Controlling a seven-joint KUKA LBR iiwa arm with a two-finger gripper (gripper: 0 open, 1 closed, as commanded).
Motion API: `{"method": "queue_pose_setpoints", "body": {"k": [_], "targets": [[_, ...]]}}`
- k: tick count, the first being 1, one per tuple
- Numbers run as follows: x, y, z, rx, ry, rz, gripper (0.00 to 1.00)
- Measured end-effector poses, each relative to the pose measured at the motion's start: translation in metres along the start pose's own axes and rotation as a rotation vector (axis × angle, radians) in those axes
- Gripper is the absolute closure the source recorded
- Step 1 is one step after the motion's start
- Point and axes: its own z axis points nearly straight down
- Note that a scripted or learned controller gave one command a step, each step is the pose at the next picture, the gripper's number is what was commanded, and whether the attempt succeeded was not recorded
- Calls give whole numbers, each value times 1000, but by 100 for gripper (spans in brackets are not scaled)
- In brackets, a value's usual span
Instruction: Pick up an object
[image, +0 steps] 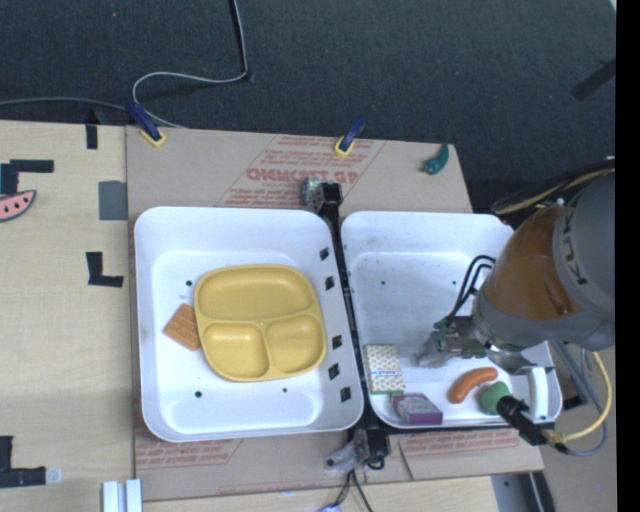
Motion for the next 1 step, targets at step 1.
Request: {"method": "queue_pose_setpoints", "body": {"k": [1], "targets": [[0, 0, 0, 0, 0, 0, 0]]}}
